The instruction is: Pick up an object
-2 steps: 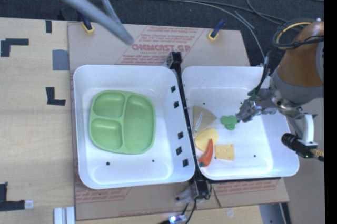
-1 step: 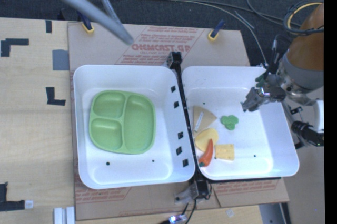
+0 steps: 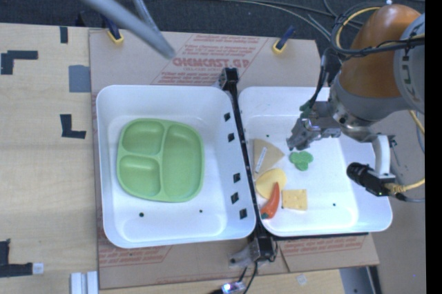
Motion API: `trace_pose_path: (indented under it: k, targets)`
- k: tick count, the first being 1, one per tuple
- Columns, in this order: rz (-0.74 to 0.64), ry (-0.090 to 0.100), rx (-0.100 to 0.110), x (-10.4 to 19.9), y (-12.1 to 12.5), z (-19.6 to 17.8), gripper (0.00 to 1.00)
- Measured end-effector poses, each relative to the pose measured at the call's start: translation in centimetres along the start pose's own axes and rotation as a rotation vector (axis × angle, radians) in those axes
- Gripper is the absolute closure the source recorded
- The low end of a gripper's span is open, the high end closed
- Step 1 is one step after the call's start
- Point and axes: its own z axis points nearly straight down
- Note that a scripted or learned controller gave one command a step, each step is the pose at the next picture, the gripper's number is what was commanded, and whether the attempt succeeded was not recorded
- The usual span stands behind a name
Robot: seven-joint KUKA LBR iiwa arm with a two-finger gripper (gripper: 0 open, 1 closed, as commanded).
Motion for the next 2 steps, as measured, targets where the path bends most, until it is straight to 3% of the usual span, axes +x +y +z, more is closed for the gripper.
trace_pose_path:
  k: [2]
  targets:
    - [0.0,-0.001,0.001,10.6,0.0,2.1,1.0]
